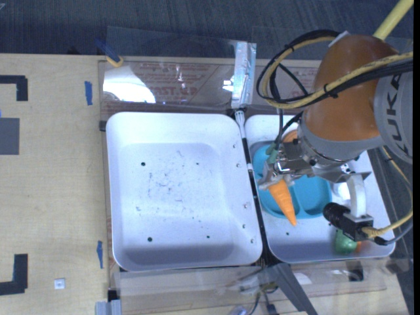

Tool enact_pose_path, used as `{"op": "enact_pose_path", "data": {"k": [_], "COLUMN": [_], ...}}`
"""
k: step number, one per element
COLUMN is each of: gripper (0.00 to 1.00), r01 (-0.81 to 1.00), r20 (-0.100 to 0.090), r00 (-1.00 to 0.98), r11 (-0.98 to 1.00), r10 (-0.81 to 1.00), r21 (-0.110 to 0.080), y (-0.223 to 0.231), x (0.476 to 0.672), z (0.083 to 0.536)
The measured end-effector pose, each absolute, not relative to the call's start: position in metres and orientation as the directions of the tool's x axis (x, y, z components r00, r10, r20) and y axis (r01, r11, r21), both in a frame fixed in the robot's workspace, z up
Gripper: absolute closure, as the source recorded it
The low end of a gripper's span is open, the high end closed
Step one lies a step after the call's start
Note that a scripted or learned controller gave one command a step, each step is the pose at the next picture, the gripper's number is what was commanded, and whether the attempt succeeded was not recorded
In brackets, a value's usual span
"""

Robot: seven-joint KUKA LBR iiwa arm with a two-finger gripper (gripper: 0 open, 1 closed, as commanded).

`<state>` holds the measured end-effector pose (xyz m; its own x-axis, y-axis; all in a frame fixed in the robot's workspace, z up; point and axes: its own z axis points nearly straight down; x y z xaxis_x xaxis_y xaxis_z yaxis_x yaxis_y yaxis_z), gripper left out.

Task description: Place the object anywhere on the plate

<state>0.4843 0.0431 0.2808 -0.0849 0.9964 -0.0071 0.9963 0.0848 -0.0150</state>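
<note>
An orange toy carrot (284, 201) lies over the left part of the blue plate (314, 194) in the right bin, its tip pointing toward the front. My gripper (279, 170) hangs directly above the carrot's wide end, touching or nearly touching it. The arm's orange band and wrist hide the rear part of the plate. Whether the carrot rests on the plate or is lifted just above it is unclear.
A green object (342, 242) sits at the front right corner of the right bin (298, 248), beside a black cable fitting (341, 216). The left bin (177, 182) lies beside it, across a narrow divider. Cables loop above the arm.
</note>
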Motion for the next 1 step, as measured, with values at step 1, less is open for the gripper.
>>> {"op": "enact_pose_path", "data": {"k": [1], "gripper": [1.00], "r01": [0.996], "r20": [-0.010], "r00": [-0.083], "r11": [0.083], "r10": [0.996], "r21": [-0.019], "y": [0.0434], "x": [0.4862], "z": [0.2876]}}
